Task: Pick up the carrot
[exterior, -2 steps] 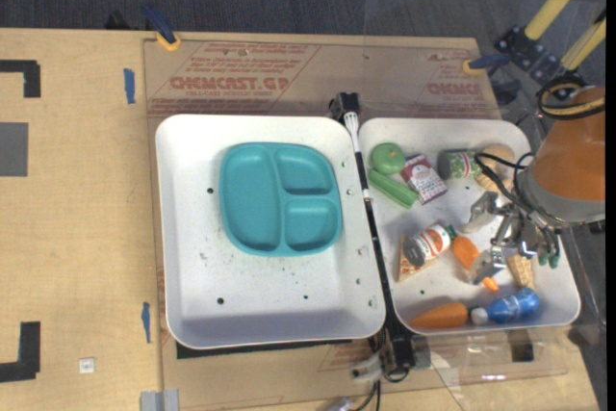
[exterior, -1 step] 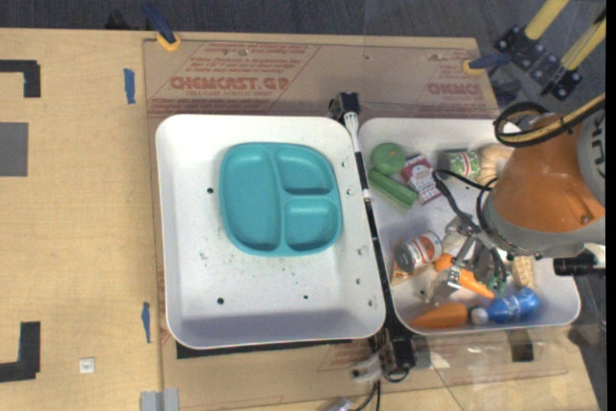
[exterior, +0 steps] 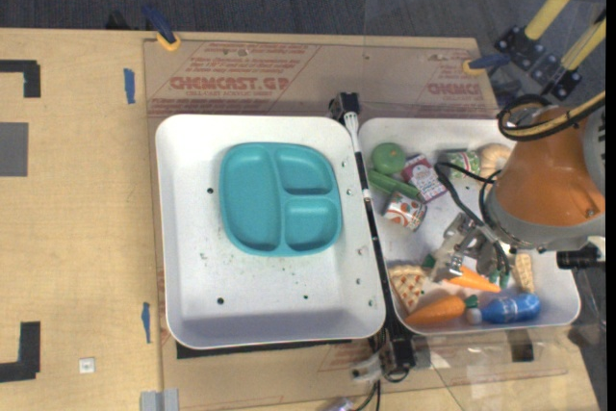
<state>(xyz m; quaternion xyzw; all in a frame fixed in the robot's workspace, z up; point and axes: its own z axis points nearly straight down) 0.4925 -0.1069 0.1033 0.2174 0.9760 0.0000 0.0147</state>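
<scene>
My gripper [exterior: 469, 257]: low in right bin [exterior: 568, 303], over the toy clutter; finger gap can't tell, parts too tangled w/ cables. Touching or just above a small orange piece [exterior: 478, 281]. Carrot [exterior: 436, 309]: near front wall of right bin, betw. waffle [exterior: 406, 285] & blue bottle [exterior: 508, 308], just below-left of gripper. Left bin [exterior: 183, 236]: teal divided plate [exterior: 281, 197].
</scene>
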